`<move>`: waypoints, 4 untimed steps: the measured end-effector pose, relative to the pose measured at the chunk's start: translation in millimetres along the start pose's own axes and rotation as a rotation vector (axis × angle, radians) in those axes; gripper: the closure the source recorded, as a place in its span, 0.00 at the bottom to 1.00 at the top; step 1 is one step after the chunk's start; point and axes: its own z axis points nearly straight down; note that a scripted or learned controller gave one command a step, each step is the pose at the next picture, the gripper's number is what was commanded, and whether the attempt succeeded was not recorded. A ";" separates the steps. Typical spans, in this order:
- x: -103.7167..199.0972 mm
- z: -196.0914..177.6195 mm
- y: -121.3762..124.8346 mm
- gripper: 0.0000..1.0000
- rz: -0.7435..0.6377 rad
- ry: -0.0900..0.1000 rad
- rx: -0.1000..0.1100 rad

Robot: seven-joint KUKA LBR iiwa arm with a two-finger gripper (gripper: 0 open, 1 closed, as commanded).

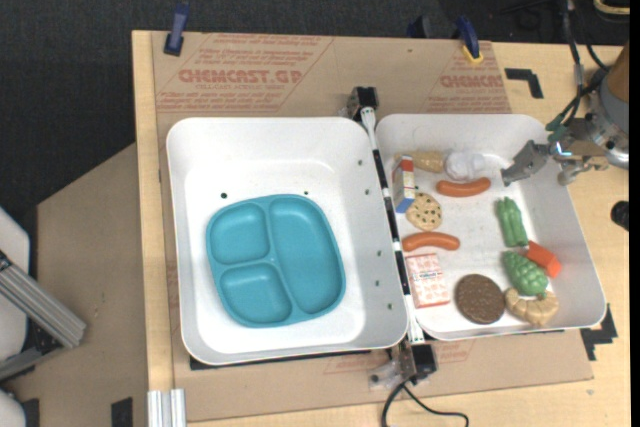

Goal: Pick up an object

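Gripper spread, holding nothing, just right of the sausage; I'd ctr over it, then drop straight.

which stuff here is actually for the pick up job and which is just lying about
For the job:
gripper, at the right bin's far right rim
right bin with the candidates: two sausages, cookie, brown disc, green pieces, orange piece, red-and-white packet

Just lying about:
left bin
teal divided plate in it
two clamps on the bench's far edge
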 end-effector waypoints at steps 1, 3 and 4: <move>-3.8 135.1 -3.0 0.00 0.001 0.002 0.006; 90.1 128.6 9.8 1.00 -0.007 0.004 0.003; 178.8 21.5 13.0 1.00 -0.011 0.004 -0.011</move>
